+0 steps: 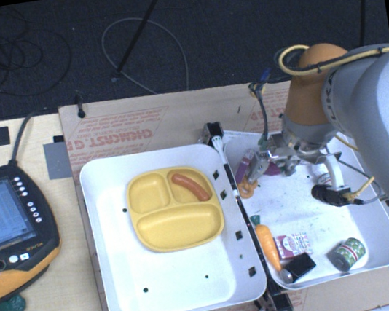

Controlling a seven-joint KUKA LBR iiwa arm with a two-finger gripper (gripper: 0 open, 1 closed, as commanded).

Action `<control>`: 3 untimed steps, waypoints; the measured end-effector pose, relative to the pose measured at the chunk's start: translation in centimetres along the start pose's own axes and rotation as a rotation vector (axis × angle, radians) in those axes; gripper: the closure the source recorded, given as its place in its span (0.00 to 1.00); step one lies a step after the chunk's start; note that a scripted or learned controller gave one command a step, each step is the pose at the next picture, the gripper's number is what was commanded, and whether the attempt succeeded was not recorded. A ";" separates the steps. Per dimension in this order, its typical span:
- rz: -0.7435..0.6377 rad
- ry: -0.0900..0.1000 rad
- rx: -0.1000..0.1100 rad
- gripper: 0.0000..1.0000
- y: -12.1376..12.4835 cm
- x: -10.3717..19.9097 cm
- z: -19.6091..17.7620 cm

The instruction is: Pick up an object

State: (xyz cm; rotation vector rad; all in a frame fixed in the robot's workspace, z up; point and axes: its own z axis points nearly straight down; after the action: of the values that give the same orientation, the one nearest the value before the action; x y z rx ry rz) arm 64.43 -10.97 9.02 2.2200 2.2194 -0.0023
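Observation:
My gripper (261, 163) is low over the far left part of the right bin (373, 232), below the arm's orange band (310, 98). A purple object (243, 170) lies right beside it at the bin's left wall, and a small orange piece (246, 193) sits just under that. Whether the purple object is held cannot be made out. Nearer the front of the same bin lie a carrot (268, 246), a purple-and-white carton (293, 244), a black block (299, 267) and a green can (346, 253).
The left bin (118, 274) holds a yellow compartment plate (177, 228) with a sausage (191, 185) in its far right section. A teach pendant (6, 219) rests on the bench at the left. A black cable part (334, 196) hangs beside the wrist.

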 end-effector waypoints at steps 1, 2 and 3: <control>-0.001 0.001 0.006 0.00 -0.1 2.4 -2.4; 0.000 0.003 0.001 0.00 0.0 -1.4 0.1; -0.002 0.004 0.000 0.00 0.0 5.6 -9.9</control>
State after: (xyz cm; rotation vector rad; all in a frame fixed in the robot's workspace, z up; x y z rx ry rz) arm 64.45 -5.36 18.86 2.2195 2.2237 0.0015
